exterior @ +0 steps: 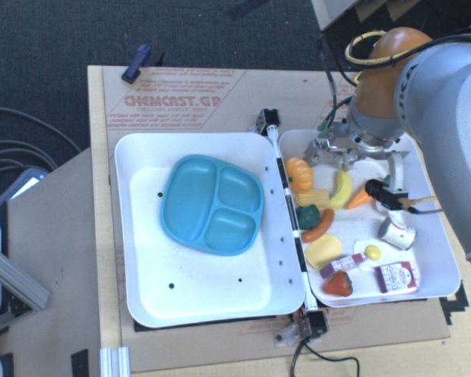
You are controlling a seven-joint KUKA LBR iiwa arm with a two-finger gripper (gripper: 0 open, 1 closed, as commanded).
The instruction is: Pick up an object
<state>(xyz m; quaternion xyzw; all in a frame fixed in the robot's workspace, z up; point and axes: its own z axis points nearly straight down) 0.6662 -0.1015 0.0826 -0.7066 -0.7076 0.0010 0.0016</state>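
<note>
Camera view is showing the gripper (352, 154) hanging over the right bin's (439, 277) far end — jaws spread apart, gripping nothing. A yellow banana (341, 189) is lying just below the fingers, among toy foods; a blue plate (213, 204) is sitting in the left bin (141, 289).

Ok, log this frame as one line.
end effector: over right bin, above banana | holding: nothing seen | left bin: blue plate
</note>
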